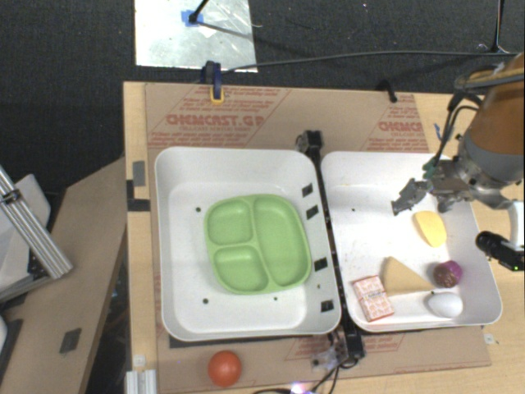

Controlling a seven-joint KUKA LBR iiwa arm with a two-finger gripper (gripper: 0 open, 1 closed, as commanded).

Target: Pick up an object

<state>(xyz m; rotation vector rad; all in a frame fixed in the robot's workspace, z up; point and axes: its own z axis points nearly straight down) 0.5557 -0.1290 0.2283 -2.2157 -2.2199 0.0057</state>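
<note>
The right bin (361,220) holds a yellow oval piece (430,226), a tan wedge (402,276), a small purple ball (446,273), a white egg-shaped piece (444,304) and a small red-and-white box (372,296). My gripper (426,199) hangs over the bin's back right part, just above and behind the yellow piece. It is open, its fingers spread with nothing between them. One dark finger (405,199) points left and down toward the bin floor.
A green divided plate (257,242) lies in the left bin (176,220). An orange-red ball (224,368) sits on the bench in front of that bin. A blue clamp (212,79) grips the cardboard's back edge. Black clips line the divider between the bins.
</note>
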